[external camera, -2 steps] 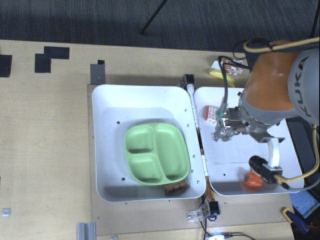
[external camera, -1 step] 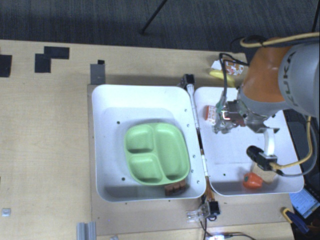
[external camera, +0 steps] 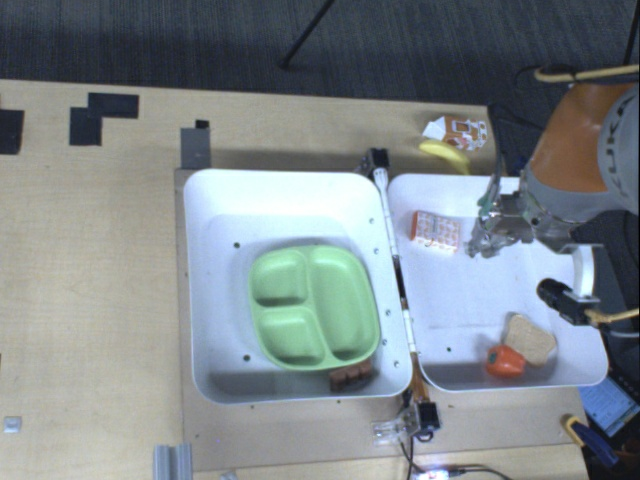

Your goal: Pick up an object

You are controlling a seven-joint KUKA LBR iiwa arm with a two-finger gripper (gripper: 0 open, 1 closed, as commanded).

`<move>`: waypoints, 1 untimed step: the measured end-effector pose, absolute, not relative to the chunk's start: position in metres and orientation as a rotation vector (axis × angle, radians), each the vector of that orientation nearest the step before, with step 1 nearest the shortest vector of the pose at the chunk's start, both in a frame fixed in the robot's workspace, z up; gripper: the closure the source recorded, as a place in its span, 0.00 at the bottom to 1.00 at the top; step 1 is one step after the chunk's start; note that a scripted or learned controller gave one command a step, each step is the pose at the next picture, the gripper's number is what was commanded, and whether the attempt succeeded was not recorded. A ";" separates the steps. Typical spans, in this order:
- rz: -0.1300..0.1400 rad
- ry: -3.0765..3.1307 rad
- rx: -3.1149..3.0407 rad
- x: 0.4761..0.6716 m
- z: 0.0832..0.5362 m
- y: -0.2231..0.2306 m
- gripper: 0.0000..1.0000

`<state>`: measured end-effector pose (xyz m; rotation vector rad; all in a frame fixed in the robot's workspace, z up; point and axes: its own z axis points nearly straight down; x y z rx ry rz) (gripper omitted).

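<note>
I hold the gripper (external camera: 487, 236) over the right bin (external camera: 440, 348), finger spread unclear; the small carton (external camera: 436, 230) lies at its nine o'clock, so I'd centre there before descending.

Stretching pale and wooden across most of the view as the counter (external camera: 90, 298), bearing the left bin (external camera: 215, 193) and the right bin (external camera: 450, 313) side by side with rims meeting. Sitting near the counter's far edge: black tape patches (external camera: 100, 116) at the left, a grey bracket (external camera: 195, 146) just beside the left bin's corner, and a yellow piece (external camera: 443, 152) touching a small printed packet (external camera: 458, 130) behind the right bin. Running beyond as dark carpet (external camera: 200, 18), with a thin black rod (external camera: 320, 16) slanting over it.
</note>
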<state>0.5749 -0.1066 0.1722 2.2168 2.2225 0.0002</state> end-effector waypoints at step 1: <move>0.003 2.225 2.218 0.533 0.207 -0.089 1.00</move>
